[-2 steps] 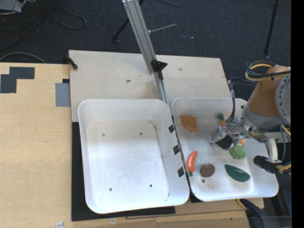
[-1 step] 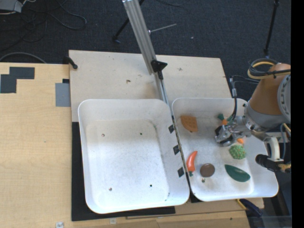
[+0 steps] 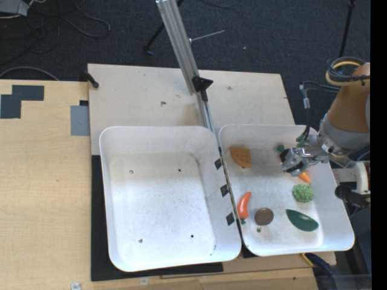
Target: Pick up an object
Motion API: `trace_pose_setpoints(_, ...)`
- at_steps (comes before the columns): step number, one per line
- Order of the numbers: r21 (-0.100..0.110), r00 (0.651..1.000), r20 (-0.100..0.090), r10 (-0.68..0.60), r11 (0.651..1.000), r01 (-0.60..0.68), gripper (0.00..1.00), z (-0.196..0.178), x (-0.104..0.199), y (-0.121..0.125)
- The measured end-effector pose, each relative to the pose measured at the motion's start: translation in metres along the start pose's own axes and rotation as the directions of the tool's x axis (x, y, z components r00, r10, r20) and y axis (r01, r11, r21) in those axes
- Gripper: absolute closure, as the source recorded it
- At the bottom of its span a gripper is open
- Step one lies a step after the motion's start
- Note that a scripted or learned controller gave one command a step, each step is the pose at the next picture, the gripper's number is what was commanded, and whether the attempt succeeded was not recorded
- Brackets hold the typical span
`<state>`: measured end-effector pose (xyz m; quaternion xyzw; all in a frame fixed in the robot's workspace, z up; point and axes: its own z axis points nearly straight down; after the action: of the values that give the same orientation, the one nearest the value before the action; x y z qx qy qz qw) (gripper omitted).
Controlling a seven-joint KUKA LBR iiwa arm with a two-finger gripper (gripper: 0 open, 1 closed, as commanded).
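The arm (image 3: 347,116) reached in from the right edge of the view, its orange band uppermost and the grey wrist angled down and leftward over the right bin (image 3: 338,243). The gripper (image 3: 292,161) hung low above that bin's far right part, pointed toward the bin floor. Whether its jaws were open or closed could not be told; the metal parts blurred together there.

Taking the right bin as the landmark: a small orange piece (image 3: 305,177) lay just beneath and to the right of the gripper, close enough that contact could not be judged. A small dark green bit (image 3: 280,148) sat just left of the gripper. A bumpy green object (image 3: 303,193) lay nearer the camera, just below the orange piece. A dark green leaf-shaped object (image 3: 302,220) rested in the bin's near right part, with a brown round object (image 3: 263,216) to its left. A red-orange pepper-like object (image 3: 243,205) lay against the bin's left wall. A tan-orange lump (image 3: 242,157) sat in the far left part. The left bin (image 3: 121,144) stood beside it, their walls touching.
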<state>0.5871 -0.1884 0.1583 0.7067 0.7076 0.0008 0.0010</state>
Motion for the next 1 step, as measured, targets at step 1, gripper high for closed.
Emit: trace_pose_setpoints(1,-0.001,1.0,0.001,0.0,1.0,0.0,1.0,-0.0532,-0.0011,0.001)
